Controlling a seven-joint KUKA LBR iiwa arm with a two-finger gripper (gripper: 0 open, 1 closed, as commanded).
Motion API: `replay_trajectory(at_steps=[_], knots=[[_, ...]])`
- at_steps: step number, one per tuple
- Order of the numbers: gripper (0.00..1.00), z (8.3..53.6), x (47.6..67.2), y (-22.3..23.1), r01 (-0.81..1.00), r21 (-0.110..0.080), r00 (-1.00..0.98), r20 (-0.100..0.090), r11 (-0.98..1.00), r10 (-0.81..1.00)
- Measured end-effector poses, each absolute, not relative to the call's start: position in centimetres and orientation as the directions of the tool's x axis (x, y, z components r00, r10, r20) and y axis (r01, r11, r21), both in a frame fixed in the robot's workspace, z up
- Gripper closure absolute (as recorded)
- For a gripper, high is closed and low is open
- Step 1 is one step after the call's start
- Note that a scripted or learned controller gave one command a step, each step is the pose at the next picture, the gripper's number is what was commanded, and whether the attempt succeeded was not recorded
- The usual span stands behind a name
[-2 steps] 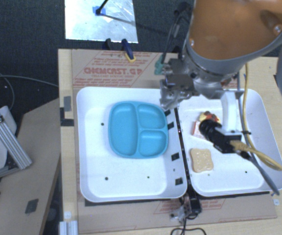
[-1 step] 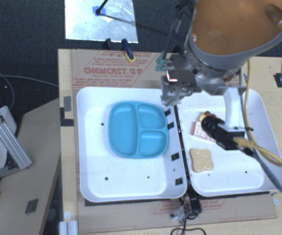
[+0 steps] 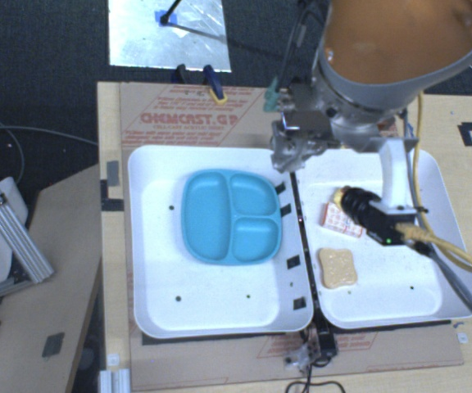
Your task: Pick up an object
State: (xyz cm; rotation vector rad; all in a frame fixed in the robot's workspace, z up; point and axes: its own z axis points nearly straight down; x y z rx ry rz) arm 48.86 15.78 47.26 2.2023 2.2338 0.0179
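Apparently the red-white packet (image 3: 340, 219) lies slanted, long axis running lower-right.

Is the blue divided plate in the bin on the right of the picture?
No, the blue divided plate lies in the left-hand bin; the right-hand bin holds a tan slice and a packet.

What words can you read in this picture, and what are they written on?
"CHEMCAST GP": red letters on the cardboard.
Smaller red print above it and at the cardboard's front edge: too blurred to read.
Print on the red-and-white packet: too small to read.
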Motion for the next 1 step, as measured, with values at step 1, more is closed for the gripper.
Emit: replay_trajectory(at_steps=[1], knots=[[1.00,43.21,48.66,17.77,1.000,0.000,-0.004,0.000,0.004,1.000]])
